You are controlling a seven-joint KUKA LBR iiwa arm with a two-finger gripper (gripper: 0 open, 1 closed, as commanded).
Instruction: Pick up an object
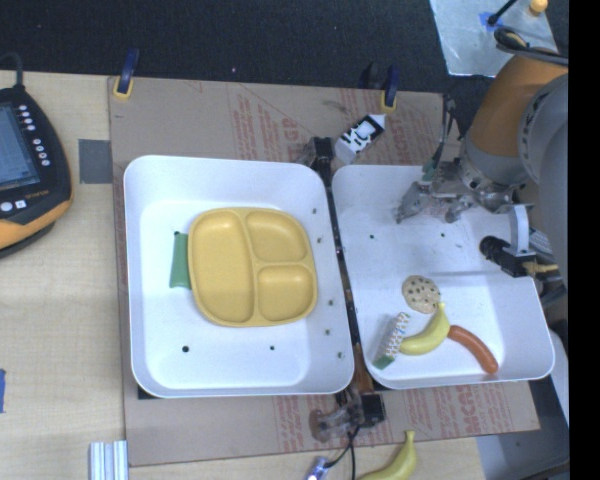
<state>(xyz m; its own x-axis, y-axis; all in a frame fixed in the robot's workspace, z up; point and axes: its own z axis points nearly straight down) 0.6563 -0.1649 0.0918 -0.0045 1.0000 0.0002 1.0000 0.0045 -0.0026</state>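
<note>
My gripper hovers over the far end of the right bin, open, with nothing between its fingers. In the near part of that bin lie a round speckled cookie, a yellow banana, a red-orange sausage and a small white and green ridged piece. All of them sit well in front of the gripper and apart from it. The left bin holds a yellow divided plate with a green item poking out from under its left side.
A second banana lies outside the bins at the front edge. An orange-rimmed teach pendant rests at the far left. Blue clamps pin the cardboard at the back. A black and white tag sits behind the bins.
</note>
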